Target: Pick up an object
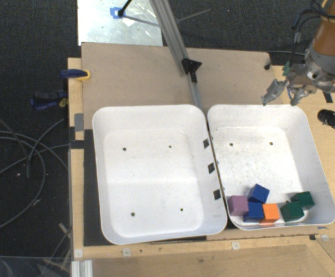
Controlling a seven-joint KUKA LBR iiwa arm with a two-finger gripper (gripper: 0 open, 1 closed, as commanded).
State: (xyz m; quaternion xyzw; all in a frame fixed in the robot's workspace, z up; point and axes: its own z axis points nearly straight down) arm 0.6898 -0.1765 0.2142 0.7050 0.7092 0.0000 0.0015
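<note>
Two white bins sat side by side. Right bin [297, 131] held cluster of blocks [269, 205] at near corner: purple, blue, orange, green, likely slid there together. Left bin [106, 149] showed bare floor. Gripper [285, 93] hovered above right bin's far rim, fingers spread, nothing between them; blocks well apart from it.

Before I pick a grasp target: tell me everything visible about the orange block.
The orange block is a small, matte, solid-coloured cube, looking like foam or painted wood. It lies flat in the right bin, against the near wall towards the near right corner. It sits packed in a cluster: a blue block touches its left side, a dark green block its right. The pincer hangs far off, above the bin's far rim.
</note>
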